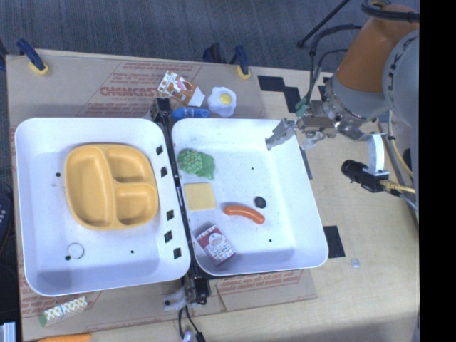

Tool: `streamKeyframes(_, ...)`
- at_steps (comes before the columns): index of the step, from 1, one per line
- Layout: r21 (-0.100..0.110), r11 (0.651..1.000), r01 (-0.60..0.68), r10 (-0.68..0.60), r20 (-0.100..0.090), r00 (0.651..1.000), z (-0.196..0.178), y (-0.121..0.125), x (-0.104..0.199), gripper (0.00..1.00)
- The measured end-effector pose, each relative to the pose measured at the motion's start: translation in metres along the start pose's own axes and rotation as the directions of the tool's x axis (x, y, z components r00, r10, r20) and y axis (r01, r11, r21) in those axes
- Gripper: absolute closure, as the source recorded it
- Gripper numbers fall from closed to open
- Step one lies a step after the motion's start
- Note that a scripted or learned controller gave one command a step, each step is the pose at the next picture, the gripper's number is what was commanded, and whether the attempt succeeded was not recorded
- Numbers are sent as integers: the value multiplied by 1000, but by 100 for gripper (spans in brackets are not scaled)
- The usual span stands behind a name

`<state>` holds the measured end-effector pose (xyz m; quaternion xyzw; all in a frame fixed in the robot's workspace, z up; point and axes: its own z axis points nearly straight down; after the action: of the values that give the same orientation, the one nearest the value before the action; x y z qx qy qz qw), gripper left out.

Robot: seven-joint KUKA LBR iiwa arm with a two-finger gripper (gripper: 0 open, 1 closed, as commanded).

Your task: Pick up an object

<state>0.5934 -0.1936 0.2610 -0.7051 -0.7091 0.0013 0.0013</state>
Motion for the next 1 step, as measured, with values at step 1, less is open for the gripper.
streamKeyframes(1,0,996,-90,90,-1,996,170,-25,-17,0)
